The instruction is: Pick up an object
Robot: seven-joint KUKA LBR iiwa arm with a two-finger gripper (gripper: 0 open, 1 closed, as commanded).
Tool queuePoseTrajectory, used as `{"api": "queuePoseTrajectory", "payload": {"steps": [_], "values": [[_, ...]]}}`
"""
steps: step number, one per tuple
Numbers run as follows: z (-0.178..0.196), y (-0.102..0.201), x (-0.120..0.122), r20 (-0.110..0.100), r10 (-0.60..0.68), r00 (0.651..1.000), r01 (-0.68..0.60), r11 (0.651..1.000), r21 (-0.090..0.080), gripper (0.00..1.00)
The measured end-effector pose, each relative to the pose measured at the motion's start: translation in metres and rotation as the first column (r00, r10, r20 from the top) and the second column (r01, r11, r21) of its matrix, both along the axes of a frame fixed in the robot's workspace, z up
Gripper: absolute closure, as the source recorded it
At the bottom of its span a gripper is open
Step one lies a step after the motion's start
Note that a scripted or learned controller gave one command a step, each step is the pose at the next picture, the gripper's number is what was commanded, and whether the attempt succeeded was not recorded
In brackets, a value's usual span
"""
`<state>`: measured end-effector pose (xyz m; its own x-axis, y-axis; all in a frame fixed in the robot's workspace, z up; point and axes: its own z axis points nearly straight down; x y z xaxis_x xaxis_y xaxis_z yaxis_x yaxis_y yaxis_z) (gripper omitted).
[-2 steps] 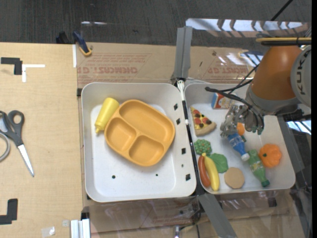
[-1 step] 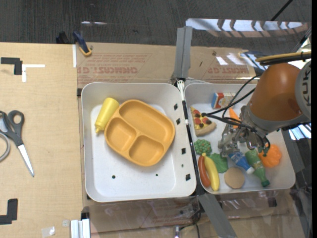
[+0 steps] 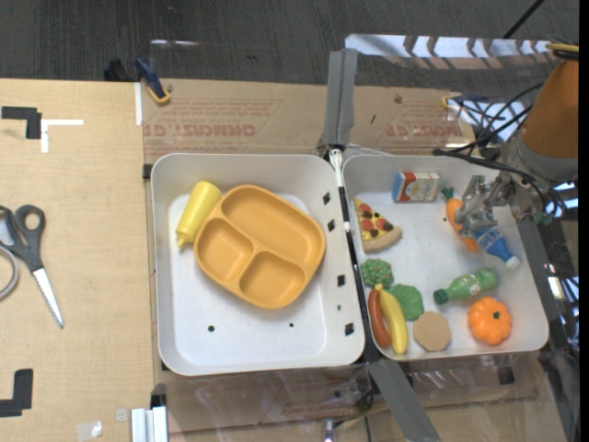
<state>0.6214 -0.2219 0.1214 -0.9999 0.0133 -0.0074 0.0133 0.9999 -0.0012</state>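
In the camera view, the gripper (image 3: 479,212) hangs low over the right bin (image 3: 433,270), close to its right wall and toward the far edge. Its metal fingers crowd around a small orange object (image 3: 455,212) and a blue-and-white bottle (image 3: 497,245) that lies just below them, but whether the fingers are spread or closed, or have anything between them, cannot be told here.

The right bin also carries a pizza slice (image 3: 376,227) by its left wall, a small carton (image 3: 416,187) near the far edge, broccoli (image 3: 375,273), a hot dog (image 3: 386,318) in the near left corner, a round cookie (image 3: 432,331), a green bottle (image 3: 467,286) and a pumpkin (image 3: 490,320) in the near right corner. The left bin (image 3: 184,320) holds an orange divided plate (image 3: 259,245) with a yellow bottle (image 3: 197,212) touching its far left side.

The step looks like the grasp attempt itself, at the orange object or the blue-and-white bottle. Next, the fingers would need to close firmly on one item and lift straight up, clear of the neighbours and the bin wall.
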Motion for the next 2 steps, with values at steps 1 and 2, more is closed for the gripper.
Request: {"api": "queuePoseTrajectory", "payload": {"steps": [1,2], "values": [[0.0,0.0,0.0,0.0,0.0,1.0,0.0,1.0,0.0,0.0],[-0.027,0.001,0.001,-0.001,-0.094,0.996,0.094,0.996,0.002,0.0]]}}
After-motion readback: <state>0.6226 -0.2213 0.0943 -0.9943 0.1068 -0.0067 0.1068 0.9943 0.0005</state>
